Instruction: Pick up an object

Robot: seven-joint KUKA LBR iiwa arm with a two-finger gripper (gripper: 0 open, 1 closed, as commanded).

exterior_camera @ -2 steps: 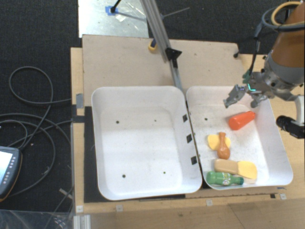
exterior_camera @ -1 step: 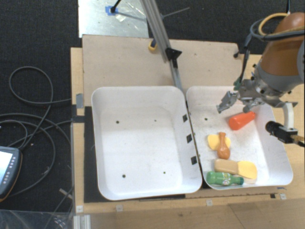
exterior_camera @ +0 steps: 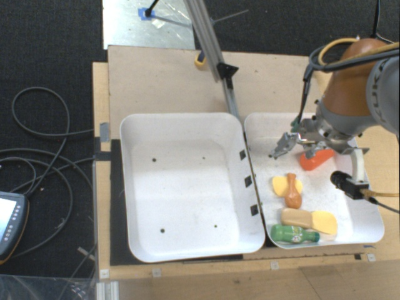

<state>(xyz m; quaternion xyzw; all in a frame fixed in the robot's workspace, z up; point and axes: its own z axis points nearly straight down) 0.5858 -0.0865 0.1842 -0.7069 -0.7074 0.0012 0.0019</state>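
My gripper (exterior_camera: 301, 144) hangs over the back of the right bin (exterior_camera: 375, 225), under the orange-banded wrist. An orange carrot-shaped piece (exterior_camera: 317, 160) lies just below and to the right of it, partly covered by the gripper's metal parts; whether they touch is unclear. Nearer the front lie a brown drumstick (exterior_camera: 292, 191) on a yellow piece (exterior_camera: 279, 184), a tan block (exterior_camera: 296, 217), a yellow wedge (exterior_camera: 325, 222) and a green bottle (exterior_camera: 294, 234) on its side.
The left bin (exterior_camera: 134, 186) stands beside the right one, with a ridge carrying black clips (exterior_camera: 248, 181) between them. A grey pole (exterior_camera: 206, 30) slants in from the back. A black fitting (exterior_camera: 347, 184) sits on the arm's cable over the right bin.
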